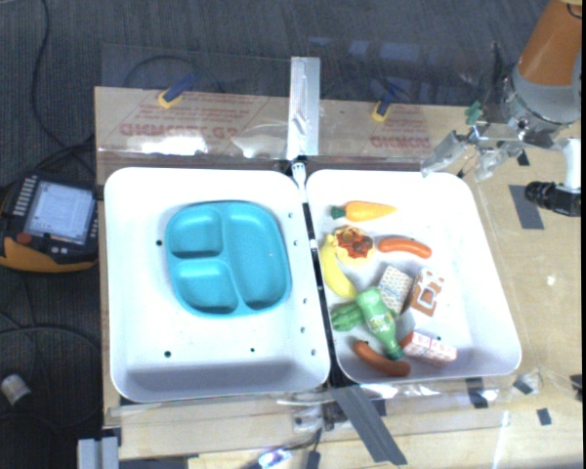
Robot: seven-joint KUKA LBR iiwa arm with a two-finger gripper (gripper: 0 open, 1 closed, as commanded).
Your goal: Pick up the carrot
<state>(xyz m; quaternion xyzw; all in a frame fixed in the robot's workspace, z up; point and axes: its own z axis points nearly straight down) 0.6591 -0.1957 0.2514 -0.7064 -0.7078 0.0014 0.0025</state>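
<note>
- A handheld control unit (49,221) with a lit screen lies on the dark floor at the far left, beside the table (552,291).
- The left bin (137,340) sits on the table and holds a blue divided tray (230,257) with three compartments, set a little toward the bin's far side.
- The right bin (493,301) touches the left bin along the middle seam and carries a cluster of toy food.
- A yellow banana (334,272) lies along the right bin's left wall, with a small red and yellow piece (354,242) touching its upper end.
- The carrot (364,209), orange with a green tip pointing left, lies flat near the far wall of the right bin, just above that piece and apart from every other item.
- A green bottle-shaped toy (379,320) lies tilted in the middle of the pile, and a brown sausage (381,360) rests near the bin's front wall.
- A red sausage (405,247) lies right of the carrot and a little nearer the front.
- Small printed boxes (428,293) sit on the right side of the pile.
- The pincer (461,156) hangs over the far right corner of the right bin, well apart from the carrot; its fingers stand apart with nothing between them.
- The arm (552,52) shows its orange band at the upper right.
</note>
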